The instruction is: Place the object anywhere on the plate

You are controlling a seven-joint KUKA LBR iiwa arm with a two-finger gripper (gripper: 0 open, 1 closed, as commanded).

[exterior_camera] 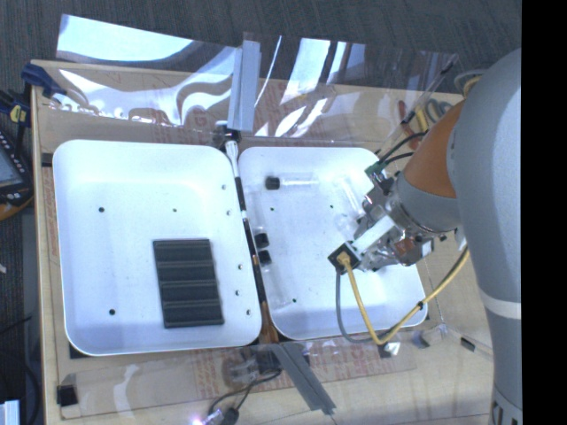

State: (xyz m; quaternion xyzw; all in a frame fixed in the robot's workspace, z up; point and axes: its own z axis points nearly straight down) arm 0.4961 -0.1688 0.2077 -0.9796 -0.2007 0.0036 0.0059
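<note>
Wooden bench [40, 237] under dark carpet surrounds, clear sheeting [177, 96] glinting along its far edge. Two shallow white bins sit side by side on it, rims touching at the middle.

Left bin [80, 175] — holds the plate [188, 282], a dark ribbed rectangle lying flat in the near half, slightly right of the bin's centre, well clear of the walls.

Right bin [301, 312] — the object [271, 182] lies near the far-left corner, a small dark piece with what looks like a faint clear body running off to its right; too small for me to name. It rests on the bin floor, well apart from the plate, with the shared rims between them.

Two small black pieces [261, 239] sit by the right bin's left wall, just beside the divide; I cannot tell whether they are loose or fixed.

My pincer [372, 237] hangs over the right half of the right bin, tilted, pointing down and toward the left. It is well apart from the object. Open or closed — I cannot tell from this angle. A yellow cable [359, 312] loops from beside it down across the bin's near-right corner.

My arm comes in from the right, grey with orange showing above the wrist.
</note>
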